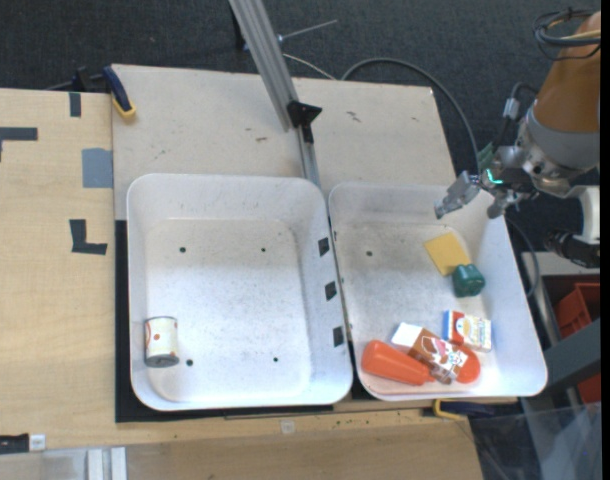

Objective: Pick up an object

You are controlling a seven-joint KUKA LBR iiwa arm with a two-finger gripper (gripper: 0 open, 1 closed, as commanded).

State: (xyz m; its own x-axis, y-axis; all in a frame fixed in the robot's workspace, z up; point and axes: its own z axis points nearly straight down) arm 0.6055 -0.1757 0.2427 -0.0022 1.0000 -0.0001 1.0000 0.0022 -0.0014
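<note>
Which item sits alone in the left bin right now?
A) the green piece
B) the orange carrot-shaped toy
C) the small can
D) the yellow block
C: the small can stands near the front left corner of the left bin, while the other three lie in the right bin.

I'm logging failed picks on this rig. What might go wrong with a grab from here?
1. The orange carrot-shaped toy, the small packets and the carton lie bunched near the right bin's front rim; a grab there may nudge neighbours or catch two.
2. The green piece touches the yellow block, so either could get pushed aside.
3. The gripper hovers at the bin's far right edge, so a straight descent might meet the rim.
</note>
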